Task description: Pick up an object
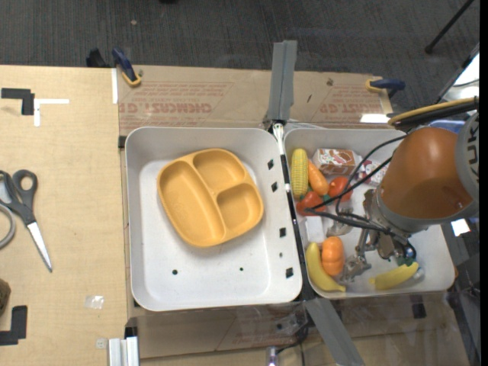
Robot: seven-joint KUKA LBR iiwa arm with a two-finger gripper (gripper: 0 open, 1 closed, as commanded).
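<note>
We see the gripper [358,263] low in the right bin [438,284]; how far its jaws stand apart we cannot tell. The orange toy carrot [332,255] stands just left of it, above the banana's [320,271] curve.

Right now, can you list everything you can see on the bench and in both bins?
Divided plate: one, yellow-orange, in the left bin.
Corn cob: one, yellow, right bin, upper left.
Carrot: one, orange, beside the corn.
Red pepper: one, red, below the carrot.
Packet: one, red and white, right bin's top.
Bananas: two, yellow, right bin's lower edge, one left, one right.
Orange fruit: one, orange, against the left banana.
Scissors: one pair, grey-handled, bench at left.
Clamps: two, blue and yellow, back edge.
Arm: one, orange band, over the right bin.
Tool: one, metal, low among the fruit.
</note>
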